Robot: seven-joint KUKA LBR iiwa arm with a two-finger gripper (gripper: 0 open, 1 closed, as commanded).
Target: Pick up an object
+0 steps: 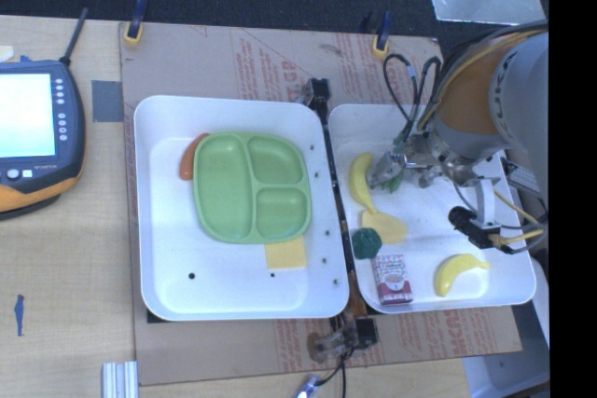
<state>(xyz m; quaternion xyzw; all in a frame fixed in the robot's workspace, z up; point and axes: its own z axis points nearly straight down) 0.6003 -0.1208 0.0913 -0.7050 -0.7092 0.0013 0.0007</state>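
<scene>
My gripper is low in the right bin, at its upper left part, right beside a yellow banana-shaped piece. Something green sits at the fingertips, too small to make out. Below lie a pale yellow wedge, a dark green lump, a small red and white carton and a second yellow banana piece. In the left bin rests a green divided plate, with an orange piece at its left edge and a yellow square below it.
A teach pendant lies on the bench at far left. Cables loop above the wrist, and a black hose hangs over the right bin. The divider between the bins runs just left of the banana piece.
</scene>
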